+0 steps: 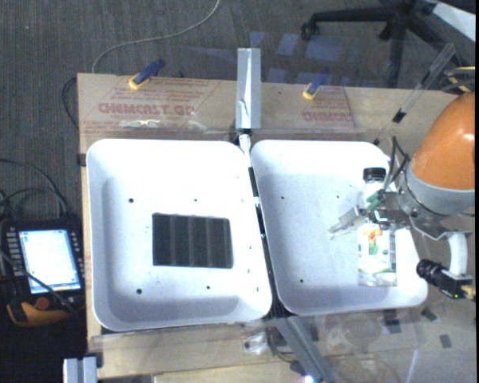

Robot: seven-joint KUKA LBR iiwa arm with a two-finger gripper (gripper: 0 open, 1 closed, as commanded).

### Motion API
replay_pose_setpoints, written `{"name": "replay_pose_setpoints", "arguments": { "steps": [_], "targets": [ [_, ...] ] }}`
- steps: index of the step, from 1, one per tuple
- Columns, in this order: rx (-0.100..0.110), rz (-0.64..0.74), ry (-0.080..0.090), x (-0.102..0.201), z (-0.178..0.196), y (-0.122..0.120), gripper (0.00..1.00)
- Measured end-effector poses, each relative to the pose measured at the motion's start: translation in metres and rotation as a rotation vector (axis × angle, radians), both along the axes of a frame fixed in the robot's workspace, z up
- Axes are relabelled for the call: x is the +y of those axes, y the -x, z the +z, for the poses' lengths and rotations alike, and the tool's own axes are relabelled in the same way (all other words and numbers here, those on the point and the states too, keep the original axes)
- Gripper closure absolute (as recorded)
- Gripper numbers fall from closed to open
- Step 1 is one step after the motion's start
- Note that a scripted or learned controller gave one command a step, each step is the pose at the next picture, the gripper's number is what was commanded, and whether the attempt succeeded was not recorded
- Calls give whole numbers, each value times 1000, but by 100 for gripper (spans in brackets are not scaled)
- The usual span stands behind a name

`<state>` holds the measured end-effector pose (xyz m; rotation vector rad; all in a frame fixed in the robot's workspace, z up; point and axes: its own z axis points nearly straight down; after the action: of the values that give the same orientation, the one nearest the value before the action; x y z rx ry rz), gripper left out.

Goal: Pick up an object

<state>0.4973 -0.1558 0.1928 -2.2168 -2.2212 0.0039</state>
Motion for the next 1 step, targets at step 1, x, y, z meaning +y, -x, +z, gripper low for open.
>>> {"name": "replay_pose_setpoints", "arguments": {
  "steps": [1],
  "targets": [
    [-8,-39,-8,-52,-93,-40,0]
  ]
}}
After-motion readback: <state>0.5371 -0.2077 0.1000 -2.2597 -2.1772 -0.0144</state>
